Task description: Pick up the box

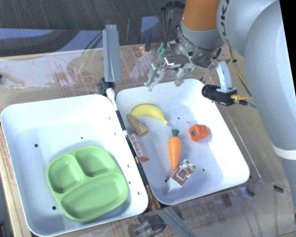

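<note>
The task is judged to be at its opening step, the approach, with nothing yet grasped. The gripper (165, 77) is seen at the far edge of the right bin (231, 154), hanging over the rim rather than over the bin's contents; its two fingers are spread apart, and nothing lies between them. The box (182, 173), small and brown with a white label, is found in the near part of the right bin, lying flat and turned at a slant to the bin's walls. It is well apart from the gripper, with most of the bin's length between them. The carrot (174, 148) lies just on the far side of the box, its narrow tip close to or touching the box's far corner; which of the two cannot be told. A banana (149, 112), a small orange-red piece (198, 132) and a brown stick-like item (137, 125) near the left wall are spread through the far half of the bin. In the left bin (15, 118) a green divided tray (87, 183) is set. For the next move, the gripper would have to be carried toward the near side, over the carrot, turned to match the slant of the box, and lowered with the fingers astride its narrower sides, so that the carrot is not caught as well.
</note>
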{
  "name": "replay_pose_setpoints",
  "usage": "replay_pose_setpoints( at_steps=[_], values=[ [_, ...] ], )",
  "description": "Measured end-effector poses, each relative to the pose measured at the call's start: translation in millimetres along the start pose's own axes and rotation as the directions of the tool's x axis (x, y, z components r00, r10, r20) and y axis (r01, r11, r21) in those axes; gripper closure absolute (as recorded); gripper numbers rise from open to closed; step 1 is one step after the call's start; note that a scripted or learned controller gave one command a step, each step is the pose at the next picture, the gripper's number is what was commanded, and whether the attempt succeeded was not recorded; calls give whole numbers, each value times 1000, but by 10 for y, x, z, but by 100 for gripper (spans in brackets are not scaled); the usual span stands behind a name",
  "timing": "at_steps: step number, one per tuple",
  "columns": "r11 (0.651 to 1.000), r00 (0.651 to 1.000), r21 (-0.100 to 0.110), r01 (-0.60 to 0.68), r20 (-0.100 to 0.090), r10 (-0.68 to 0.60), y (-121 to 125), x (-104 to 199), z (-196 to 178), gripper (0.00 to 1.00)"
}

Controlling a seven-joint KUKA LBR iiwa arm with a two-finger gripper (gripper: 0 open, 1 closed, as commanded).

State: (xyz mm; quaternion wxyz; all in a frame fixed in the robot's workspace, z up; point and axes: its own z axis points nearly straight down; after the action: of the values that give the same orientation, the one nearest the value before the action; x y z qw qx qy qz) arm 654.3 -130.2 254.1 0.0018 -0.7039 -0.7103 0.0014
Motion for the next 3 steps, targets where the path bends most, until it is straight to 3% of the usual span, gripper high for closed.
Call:
replay_pose_setpoints(
  at_steps=[1,2,3],
  values=[
    [998,998,0,57,6,-57,-158,215,1628,0],
    [978,978,-3,211,2,-211,-176,-267,946,0],
    [964,964,-1,265,0,-265,-349,-325,1222,0]
  ],
)
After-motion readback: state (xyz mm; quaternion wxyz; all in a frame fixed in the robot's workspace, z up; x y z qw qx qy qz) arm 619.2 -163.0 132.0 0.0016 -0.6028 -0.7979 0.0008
